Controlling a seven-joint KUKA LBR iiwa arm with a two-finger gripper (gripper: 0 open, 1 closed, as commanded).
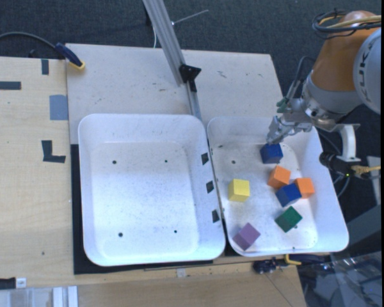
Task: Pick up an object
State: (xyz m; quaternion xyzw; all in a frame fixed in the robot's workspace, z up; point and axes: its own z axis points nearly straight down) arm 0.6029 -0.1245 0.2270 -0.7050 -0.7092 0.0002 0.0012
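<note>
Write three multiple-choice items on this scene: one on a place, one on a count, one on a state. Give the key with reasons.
1. Where do the blocks lie?
A. right bin
B. left bin
C. on the bench

2. How many blue blocks are there?
A. one
B. two
C. four

3. Where is the gripper?
A. over the left bin
B. above the blue block at the right bin's far end
C. off the bench

Key: 1 A, all lie inside the right bin. 2 B, blue block and a second blue block. 3 B, the gripper hangs just above that block.
</note>
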